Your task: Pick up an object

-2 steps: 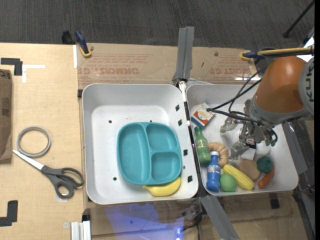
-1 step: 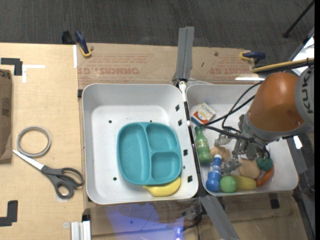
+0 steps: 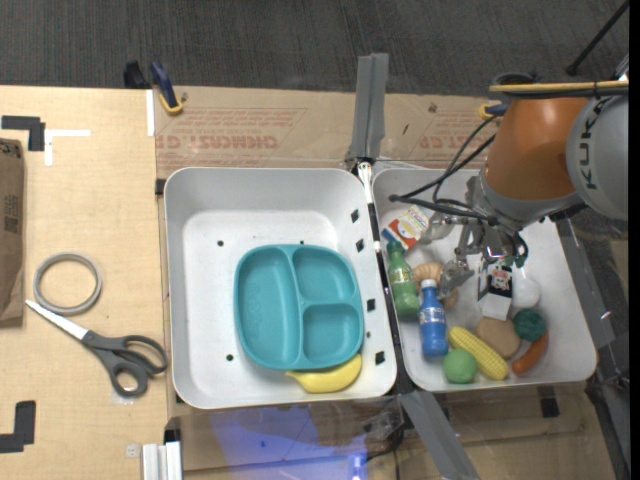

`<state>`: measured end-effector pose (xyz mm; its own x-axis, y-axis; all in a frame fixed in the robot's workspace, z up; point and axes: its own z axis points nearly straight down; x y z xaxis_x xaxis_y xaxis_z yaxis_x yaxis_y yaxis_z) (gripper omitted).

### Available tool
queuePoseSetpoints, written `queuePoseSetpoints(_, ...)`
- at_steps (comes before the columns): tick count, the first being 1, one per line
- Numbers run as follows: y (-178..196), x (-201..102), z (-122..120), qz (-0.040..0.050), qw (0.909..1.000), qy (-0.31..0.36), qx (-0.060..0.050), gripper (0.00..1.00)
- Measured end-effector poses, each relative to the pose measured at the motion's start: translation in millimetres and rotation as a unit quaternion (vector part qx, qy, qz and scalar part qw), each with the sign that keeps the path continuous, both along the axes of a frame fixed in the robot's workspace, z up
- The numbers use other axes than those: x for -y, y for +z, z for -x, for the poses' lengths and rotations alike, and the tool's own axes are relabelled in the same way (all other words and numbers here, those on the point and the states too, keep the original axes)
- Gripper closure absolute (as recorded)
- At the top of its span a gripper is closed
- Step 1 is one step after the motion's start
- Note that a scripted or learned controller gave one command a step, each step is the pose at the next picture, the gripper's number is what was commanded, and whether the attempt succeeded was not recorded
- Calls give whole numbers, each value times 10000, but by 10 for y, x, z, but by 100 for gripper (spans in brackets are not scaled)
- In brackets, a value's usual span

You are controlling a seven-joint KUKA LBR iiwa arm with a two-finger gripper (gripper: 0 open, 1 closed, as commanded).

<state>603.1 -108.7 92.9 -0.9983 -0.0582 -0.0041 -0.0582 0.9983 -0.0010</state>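
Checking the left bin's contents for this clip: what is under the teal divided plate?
A yellow banana pokes out from beneath the near edge of the teal divided plate, lying on the floor of the left bin. How far it runs under the plate, or anything else there, is covered.

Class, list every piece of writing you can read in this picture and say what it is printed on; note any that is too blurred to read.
"KU": large dark letters on the grey robot arm, cut off at the picture's edge.
Red print on the brown cardboard sheet behind the bins: upside down, too blurred to read.
Label on the small blue bottle: too small to read.
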Motion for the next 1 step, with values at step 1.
queuePoseSetpoints(1, -5, -73, 680, 1, 10000, -21, -9, 0)
